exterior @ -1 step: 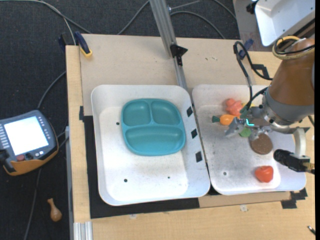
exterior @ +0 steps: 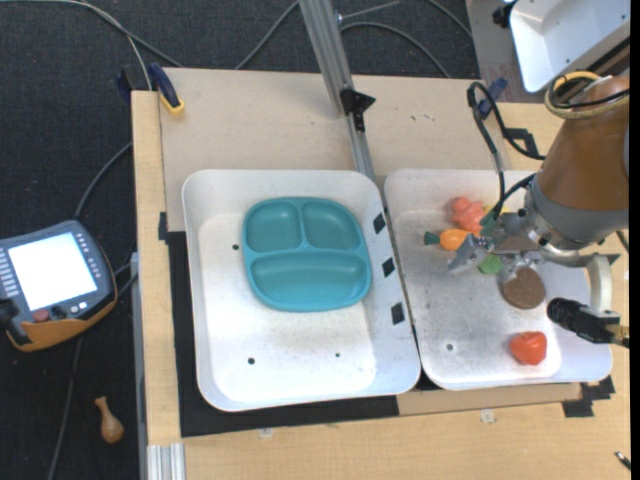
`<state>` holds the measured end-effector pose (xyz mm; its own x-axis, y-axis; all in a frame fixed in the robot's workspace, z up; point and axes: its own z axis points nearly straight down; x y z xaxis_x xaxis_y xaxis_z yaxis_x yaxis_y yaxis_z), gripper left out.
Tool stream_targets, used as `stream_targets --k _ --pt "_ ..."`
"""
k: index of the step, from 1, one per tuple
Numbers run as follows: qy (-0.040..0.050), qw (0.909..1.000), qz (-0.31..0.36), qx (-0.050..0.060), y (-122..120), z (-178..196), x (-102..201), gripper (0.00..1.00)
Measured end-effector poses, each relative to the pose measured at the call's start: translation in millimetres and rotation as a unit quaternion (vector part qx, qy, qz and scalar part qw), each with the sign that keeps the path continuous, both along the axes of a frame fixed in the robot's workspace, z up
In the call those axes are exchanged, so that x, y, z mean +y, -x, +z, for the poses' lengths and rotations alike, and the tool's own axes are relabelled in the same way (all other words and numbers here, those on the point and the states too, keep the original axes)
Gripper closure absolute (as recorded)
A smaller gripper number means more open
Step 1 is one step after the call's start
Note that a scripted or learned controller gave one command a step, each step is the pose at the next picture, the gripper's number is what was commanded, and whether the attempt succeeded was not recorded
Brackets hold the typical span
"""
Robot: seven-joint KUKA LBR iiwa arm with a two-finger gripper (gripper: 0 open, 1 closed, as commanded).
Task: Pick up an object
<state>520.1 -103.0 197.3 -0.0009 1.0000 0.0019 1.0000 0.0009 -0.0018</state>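
Several small objects lie in the right bin (exterior: 440, 363); we judge the orange piece (exterior: 453, 238) nearest, just left of our hand (exterior: 478, 253) (its opening we cannot tell), so the coming move is a short leftward reach.

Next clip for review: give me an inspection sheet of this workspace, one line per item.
Surface: wooden bench bearing two white bins, left bin and right bin.
Job's things: in the right bin, pink object, orange object, small green object, brown round object, red object.
Clutter: teal divided plate in the left bin.
Grippers: gripper low among the orange and green objects; finger state unclear.
Cables: several on the dark floor and across the bench's far side.
Surroundings: handheld screen pendant on the floor, metal pole.
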Motion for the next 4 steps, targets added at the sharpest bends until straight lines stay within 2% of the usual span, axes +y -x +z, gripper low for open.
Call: stream_targets --k 1,2,3,4 --pt "-0.0006 1.0 0.0 0.003 1 -61 8 0.0" --pt "-0.0001 1.0 -0.001 0.0 0 -112 9 0.0" --pt "0.0014 1.0 -0.001 -0.004 -2 -97 8 1.0" --pt "0.001 1.0 0.0 -0.003 0 -54 11 1.0"
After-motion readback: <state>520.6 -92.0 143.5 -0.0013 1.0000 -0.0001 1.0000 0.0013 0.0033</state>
